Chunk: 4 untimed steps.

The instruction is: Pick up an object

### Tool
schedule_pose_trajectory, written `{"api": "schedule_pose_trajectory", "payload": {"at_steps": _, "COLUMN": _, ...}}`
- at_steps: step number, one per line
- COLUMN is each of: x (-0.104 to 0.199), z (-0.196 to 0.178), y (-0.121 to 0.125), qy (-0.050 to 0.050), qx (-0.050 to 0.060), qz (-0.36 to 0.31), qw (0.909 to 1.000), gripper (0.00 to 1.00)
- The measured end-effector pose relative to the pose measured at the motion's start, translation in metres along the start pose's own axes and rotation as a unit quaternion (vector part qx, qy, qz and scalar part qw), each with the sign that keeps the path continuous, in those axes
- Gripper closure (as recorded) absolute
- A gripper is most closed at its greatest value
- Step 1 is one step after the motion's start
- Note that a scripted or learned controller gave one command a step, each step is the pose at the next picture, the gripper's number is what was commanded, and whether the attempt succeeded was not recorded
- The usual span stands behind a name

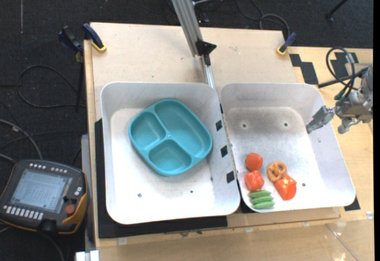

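Observation:
Several small toy foods lie in the front part of the right bin [267,92]: a red tomato [253,161], a red pepper [254,181], a brown pretzel [276,170], a red chunk [286,188] and a green pea pod [261,199]. My gripper [332,121] hangs over the bin's right rim, up and to the right of the foods. It is open, with nothing between its fingers. A teal divided plate [170,136] rests in the left bin [116,99].
A slanted metal pole [185,8] reaches down to the gap between the bins at the back. Clamps [95,40] [285,44] sit at the bench's far corners. A teach pendant [41,194] lies off the bench at the lower left.

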<state>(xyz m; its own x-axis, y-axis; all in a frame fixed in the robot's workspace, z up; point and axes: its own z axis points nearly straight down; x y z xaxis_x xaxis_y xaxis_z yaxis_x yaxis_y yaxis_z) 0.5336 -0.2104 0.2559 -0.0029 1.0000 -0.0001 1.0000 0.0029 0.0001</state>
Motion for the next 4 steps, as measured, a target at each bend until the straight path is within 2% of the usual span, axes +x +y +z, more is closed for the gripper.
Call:
{"api": "schedule_pose_trajectory", "payload": {"at_steps": 1, "x": 0.0, "z": 0.0, "y": 0.0, "qy": 0.0, "qx": 0.0, "qz": 0.0, "qw": 1.0, "gripper": 0.0}}
{"api": "schedule_pose_trajectory", "payload": {"at_steps": 4, "x": 0.004, "z": 0.133, "y": -0.004, "qy": 0.0, "qx": 0.002, "qz": 0.002, "qw": 1.0, "gripper": 0.0}}
